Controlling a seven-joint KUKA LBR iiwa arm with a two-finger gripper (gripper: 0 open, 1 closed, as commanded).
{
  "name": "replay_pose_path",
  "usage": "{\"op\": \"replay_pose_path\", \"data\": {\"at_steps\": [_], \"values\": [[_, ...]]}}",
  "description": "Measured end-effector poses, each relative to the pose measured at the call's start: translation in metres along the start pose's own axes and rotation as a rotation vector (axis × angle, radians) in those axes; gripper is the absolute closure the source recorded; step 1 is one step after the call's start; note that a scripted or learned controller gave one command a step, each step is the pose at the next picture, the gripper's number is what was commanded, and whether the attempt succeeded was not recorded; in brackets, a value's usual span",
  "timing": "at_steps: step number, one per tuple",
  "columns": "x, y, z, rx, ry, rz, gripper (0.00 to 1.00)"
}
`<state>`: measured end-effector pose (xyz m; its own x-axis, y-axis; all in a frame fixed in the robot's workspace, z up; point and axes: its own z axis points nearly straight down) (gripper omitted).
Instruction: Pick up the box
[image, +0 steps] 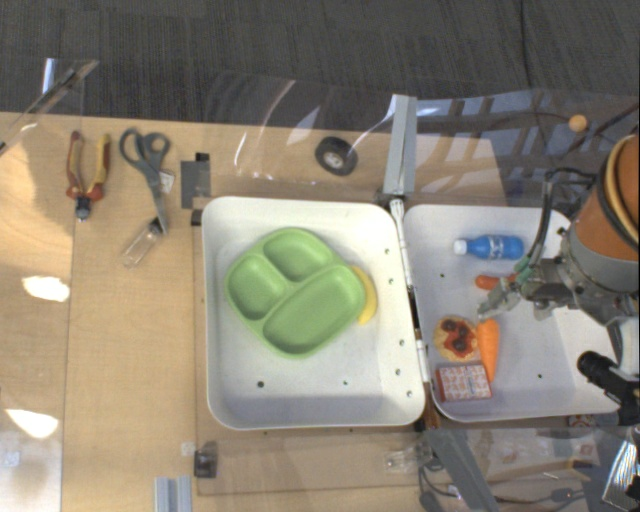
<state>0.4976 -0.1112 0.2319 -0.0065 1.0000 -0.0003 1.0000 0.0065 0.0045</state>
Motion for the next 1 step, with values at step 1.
{"op": "replay_pose_path", "data": {"at_steps": [1], "values": [[-0.0194, 0.0387, 0.066, 0.001, 0.0, -0.17, 0.0]]}}
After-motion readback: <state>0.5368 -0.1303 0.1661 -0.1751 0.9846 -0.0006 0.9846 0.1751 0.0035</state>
